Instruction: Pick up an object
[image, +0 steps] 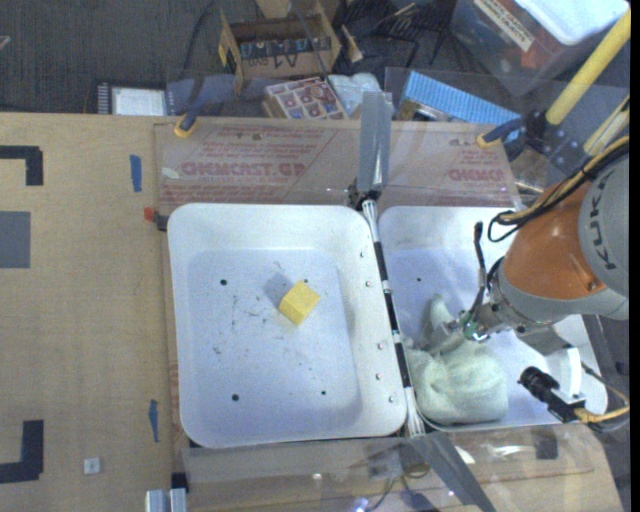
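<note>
A small yellow block (299, 302) lies near the middle of the left bin (200, 250). A pale, whitish soft lump (460, 385), like a cloth or a bag, rests in the near left corner of the right bin (430, 235). My gripper (440, 325) is down inside the right bin, just above and touching the top of that lump. The arm's grey wrist and orange band (545, 265) hang over the bin's right half and hide part of it.
A grey divider bar (372, 140) runs up from between the two bins. Cardboard sheets, boxes and cables lie beyond the far edges. A black and white fitting (550, 385) sits at the right bin's near right side.
</note>
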